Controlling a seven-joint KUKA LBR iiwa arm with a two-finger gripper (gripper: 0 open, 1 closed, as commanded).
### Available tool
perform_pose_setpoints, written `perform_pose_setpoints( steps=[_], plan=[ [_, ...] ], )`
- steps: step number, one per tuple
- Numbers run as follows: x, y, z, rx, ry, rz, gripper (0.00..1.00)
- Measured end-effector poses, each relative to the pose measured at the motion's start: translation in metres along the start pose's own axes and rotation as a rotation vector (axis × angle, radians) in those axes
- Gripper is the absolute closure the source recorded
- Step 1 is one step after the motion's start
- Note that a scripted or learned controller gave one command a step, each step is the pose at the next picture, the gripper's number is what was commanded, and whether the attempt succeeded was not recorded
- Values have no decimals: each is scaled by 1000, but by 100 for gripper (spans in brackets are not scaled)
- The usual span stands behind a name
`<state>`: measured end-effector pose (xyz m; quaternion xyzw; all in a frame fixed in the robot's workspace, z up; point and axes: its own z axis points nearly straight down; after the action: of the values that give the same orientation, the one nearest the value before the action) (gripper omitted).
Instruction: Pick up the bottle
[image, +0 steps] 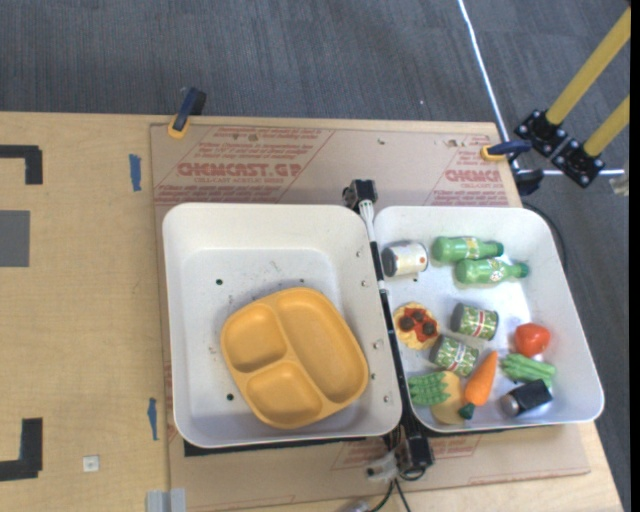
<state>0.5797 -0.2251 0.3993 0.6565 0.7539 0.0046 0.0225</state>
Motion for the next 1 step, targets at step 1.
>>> perform_pose_setpoints(
  steps=[1],
  plan=[
    [0,1,-11,-4,-3,-1,100]
  ],
)
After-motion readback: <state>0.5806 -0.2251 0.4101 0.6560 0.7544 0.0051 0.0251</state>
